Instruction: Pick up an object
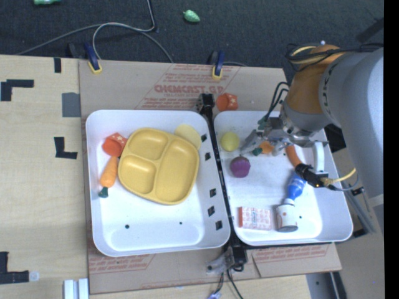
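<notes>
Gripper (265, 139) is seen low in the right bin (336, 229), fingers apart, nothing between them. Purple ball (240, 166) is found just beside, down-left of the fingertips; yellow ball (230, 141) lies left. A short shift toward the purple one is needed.

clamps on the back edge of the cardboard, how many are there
2. One blue-and-yellow spring clamp grips the cardboard sheet at its back left corner; the other sits mid-edge, behind where the bins meet. The arm could hide more at right.
</notes>
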You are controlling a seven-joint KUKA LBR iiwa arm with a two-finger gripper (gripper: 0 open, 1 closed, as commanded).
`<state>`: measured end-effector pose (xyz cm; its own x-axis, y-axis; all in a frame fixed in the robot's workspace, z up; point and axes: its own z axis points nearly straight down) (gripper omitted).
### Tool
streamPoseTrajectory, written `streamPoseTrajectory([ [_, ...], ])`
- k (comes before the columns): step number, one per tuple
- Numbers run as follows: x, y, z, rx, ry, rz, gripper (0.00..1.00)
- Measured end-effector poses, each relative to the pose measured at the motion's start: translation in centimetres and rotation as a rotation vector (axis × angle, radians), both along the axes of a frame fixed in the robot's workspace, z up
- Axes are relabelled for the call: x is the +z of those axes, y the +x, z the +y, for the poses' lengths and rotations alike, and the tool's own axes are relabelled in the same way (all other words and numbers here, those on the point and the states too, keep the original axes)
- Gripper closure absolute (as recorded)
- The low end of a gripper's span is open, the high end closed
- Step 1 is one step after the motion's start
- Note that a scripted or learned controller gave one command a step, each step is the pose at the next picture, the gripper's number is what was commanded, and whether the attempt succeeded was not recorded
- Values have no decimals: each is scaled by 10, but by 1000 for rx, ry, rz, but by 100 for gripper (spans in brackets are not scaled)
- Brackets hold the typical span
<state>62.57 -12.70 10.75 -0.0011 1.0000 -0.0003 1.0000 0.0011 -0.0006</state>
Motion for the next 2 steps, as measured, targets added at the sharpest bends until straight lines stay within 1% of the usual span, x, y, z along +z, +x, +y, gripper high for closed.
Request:
streamPoseTrajectory([
  [1, -24, 40, -34, -2, 6, 17, 0],
  [2, -24, 40, -26, -4, -3, 13, 0],
])
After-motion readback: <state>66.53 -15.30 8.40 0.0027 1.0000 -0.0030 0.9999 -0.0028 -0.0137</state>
